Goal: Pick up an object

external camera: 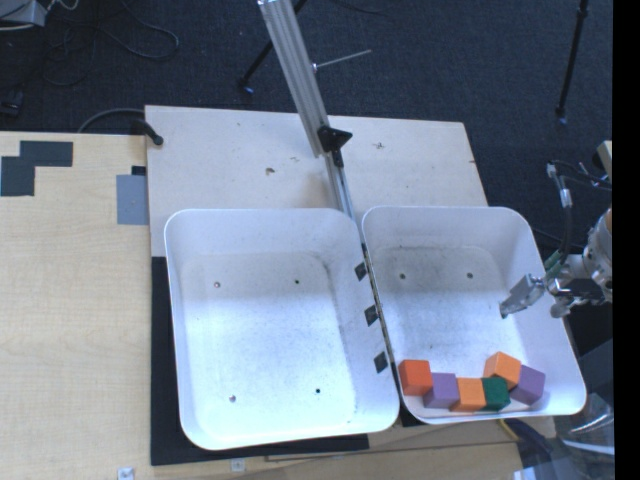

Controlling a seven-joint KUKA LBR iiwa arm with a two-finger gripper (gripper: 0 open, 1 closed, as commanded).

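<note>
Several small blocks lie in a row along the front wall of the right bin (pixel 440 218): an orange block (pixel 415 376), a purple block (pixel 440 390), a second orange one (pixel 470 394), a green block (pixel 496 393), a third orange one (pixel 503 367) and a second purple one (pixel 529 384). My gripper (pixel 540 300) hangs over the right rim of this bin, above and to the right of the blocks. It is open, with nothing between its fingers (pixel 519 297).
The left bin (pixel 180 268) sits beside the right one, separated by a ridge with black clips (pixel 372 314). A slanted metal rail (pixel 300 78) rises behind the bins. A wooden table (pixel 70 298) lies to the left.
</note>
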